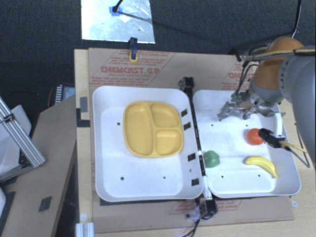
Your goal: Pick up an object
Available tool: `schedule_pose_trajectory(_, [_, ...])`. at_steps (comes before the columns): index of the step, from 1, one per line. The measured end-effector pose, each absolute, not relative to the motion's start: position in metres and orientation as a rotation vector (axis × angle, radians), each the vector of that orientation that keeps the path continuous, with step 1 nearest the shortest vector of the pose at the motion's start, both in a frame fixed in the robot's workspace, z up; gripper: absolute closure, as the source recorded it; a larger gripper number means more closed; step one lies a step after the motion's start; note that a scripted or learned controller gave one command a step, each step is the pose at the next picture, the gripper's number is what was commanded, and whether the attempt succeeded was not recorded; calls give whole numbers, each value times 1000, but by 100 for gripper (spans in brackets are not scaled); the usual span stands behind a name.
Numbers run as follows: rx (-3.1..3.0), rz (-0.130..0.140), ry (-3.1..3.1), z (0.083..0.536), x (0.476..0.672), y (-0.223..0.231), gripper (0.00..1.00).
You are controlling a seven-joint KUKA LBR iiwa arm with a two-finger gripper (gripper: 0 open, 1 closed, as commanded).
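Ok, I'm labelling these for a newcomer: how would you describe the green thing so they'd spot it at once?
Start at the right-hand white bin. Follow its left wall, beside the divider between the bins, toward the near edge. There sits the green object, small and rounded, apart from the orange ball and the yellow banana farther right, and the sole green item.

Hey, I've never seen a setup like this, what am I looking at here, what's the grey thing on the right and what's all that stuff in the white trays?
It is a single picture, taken from above the bench at a slant. The grey thing is a robot arm reaching in, with a two-finger gripper over the right bin. That bin holds an orange-red ball, a banana and a small green object. The left bin holds a yellow divided plate. I see nothing held between the fingers.
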State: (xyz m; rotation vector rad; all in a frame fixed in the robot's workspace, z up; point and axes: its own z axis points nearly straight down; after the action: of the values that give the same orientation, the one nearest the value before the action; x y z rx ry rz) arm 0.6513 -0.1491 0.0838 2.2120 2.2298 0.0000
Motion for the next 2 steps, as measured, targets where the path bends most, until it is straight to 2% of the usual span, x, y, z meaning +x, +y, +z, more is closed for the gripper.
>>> schedule_pose_trajectory(1, [2208,4,2229,96,653,-149,100])
schedule_pose_trajectory(2, [2210,6,2225,158,656,-142,100])
